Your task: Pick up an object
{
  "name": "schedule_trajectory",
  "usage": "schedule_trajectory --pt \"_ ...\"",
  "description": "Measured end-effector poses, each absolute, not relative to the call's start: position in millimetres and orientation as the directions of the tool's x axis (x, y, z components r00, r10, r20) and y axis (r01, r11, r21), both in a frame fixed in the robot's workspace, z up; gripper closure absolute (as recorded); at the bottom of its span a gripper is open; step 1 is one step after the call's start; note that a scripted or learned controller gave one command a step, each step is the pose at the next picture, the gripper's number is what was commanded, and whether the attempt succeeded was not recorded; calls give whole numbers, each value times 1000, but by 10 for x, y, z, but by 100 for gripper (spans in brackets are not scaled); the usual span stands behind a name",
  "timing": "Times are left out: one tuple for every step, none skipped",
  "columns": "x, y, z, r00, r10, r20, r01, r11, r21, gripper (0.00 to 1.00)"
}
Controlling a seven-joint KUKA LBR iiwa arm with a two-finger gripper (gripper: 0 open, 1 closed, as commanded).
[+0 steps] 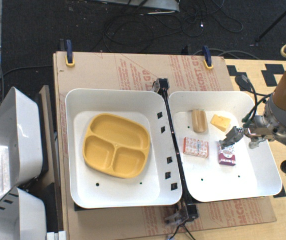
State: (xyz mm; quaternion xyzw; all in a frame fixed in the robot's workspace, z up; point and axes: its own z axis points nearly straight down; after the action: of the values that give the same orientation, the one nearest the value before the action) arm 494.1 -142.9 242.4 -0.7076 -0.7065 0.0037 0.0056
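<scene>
We see two white bins side by side. The left bin (77, 149) holds a yellow tray (116, 145). The right bin (263, 176) holds a tan block (199, 120), a yellow wedge (220, 122), a red packet (196, 147) and a maroon packet (227, 157). The gripper (231, 137) hangs just above the maroon packet.

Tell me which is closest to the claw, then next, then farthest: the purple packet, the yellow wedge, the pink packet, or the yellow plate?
From the claw:
1. Purple packet, right bin, just under it.
2. Yellow wedge, right bin, toward the back.
3. Pink packet, right bin, near the divider.
4. Yellow plate, left bin.
</scene>
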Motion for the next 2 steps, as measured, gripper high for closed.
schedule_trajectory --pt "4962 -1426 2470 -2 1000 0 1000 2 -3 0" --pt "4903 -1422 1825 2 1000 3 1000 -2 -10 0"
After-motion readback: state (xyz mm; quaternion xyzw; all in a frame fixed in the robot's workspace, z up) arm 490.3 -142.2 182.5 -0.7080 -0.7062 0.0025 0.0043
